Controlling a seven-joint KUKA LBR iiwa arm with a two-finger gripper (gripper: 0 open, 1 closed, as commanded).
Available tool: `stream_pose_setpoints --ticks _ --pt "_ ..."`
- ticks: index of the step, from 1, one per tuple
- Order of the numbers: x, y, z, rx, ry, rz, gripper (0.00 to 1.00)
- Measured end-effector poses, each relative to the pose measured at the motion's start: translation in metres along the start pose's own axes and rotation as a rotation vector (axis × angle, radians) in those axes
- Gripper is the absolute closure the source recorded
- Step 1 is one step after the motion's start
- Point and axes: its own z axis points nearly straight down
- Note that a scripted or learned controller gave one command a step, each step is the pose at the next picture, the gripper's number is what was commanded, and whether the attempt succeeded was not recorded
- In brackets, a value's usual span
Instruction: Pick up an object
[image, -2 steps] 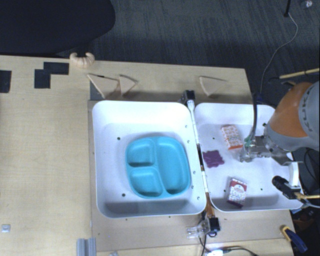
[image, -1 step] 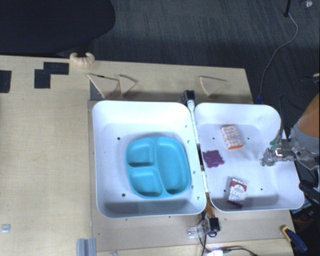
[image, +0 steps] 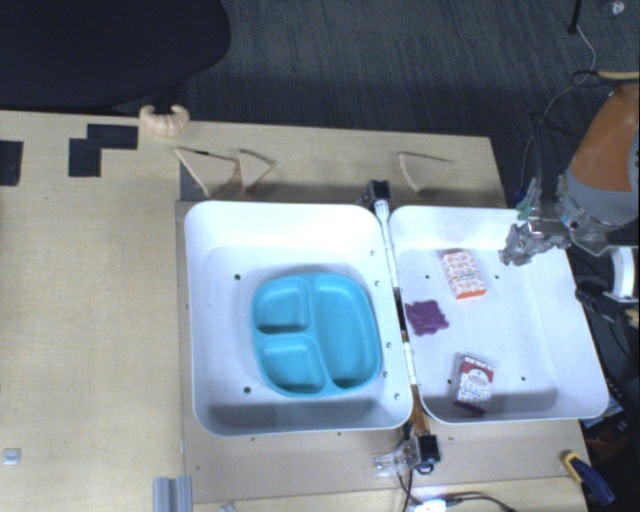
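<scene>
The right bin (image: 540, 330) holds three small things. A white and orange packet (image: 463, 273) lies near its back. A flat purple piece (image: 427, 317) rests by the bin's left wall. A red and white box (image: 474, 382) sits near the front. My gripper (image: 519, 245) hangs over the back right part of this bin, to the right of the white and orange packet and apart from it. Nothing shows between its fingers.
The left bin (image: 215, 300) holds a blue divided tray (image: 315, 332). A divider rail (image: 395, 300) runs between the two bins. Cables and dark gear crowd the right edge beside the arm (image: 605, 160). Wooden bench surface spreads to the left.
</scene>
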Motion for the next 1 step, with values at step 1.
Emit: stream_pose_setpoints --ticks 1 --pt "-0.0069 0.0615 -0.0343 -0.001 -0.001 0.0 1.0"
